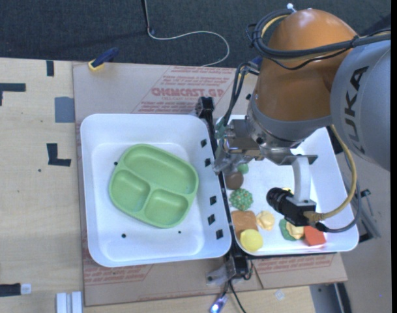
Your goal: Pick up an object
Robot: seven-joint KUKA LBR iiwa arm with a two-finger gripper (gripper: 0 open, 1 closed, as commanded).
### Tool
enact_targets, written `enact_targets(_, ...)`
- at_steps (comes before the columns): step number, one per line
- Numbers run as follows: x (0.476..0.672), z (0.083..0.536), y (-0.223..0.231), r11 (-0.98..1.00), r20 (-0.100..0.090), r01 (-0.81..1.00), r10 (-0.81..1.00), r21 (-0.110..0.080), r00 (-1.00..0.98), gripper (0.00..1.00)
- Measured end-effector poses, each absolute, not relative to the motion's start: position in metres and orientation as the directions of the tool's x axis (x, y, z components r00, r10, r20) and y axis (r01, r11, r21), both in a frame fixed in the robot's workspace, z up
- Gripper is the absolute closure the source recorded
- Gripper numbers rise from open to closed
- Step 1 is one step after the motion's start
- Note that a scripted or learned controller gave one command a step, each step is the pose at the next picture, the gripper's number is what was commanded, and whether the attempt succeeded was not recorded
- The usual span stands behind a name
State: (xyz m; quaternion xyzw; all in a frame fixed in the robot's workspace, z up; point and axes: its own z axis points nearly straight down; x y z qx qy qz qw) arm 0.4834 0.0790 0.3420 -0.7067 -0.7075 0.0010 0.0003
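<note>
My gripper [228, 159] hangs low over the left edge of the right bin [328, 158], under the arm's big orange band [302, 51]. Just below it lies a small brown object [235, 180], with a bit of green [242, 169] beside it. Further toward the front sit a green broccoli-like piece [241, 198], a tan bread-like piece [244, 220], a yellow lemon-like ball [251, 240] and a small pale yellow piece [266, 220]. A green piece [291, 231] and an orange-red piece [315, 237] lie at the front right. The arm hides the bin's middle.
The left bin [97, 175] holds a green divided plate [153, 184]. A black divider with clips [211, 175] runs between the bins. A black fitting with a yellow cable [286, 204] hangs from the arm over the right bin. Cardboard [178, 87] lies under both bins.
</note>
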Motion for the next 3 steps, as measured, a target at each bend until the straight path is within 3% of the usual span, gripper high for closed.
enact_targets(1,0.524,0.51,0.134,0.007,0.005,1.0,1.0,0.019,-0.008,1.0)
enact_targets(2,0.5,0.342,0.135,0.001,-0.006,1.0,1.0,-0.02,-0.001,1.0)
enact_targets(3,0.482,0.296,0.014,-0.011,-0.003,1.0,1.0,-0.009,0.011,1.0)
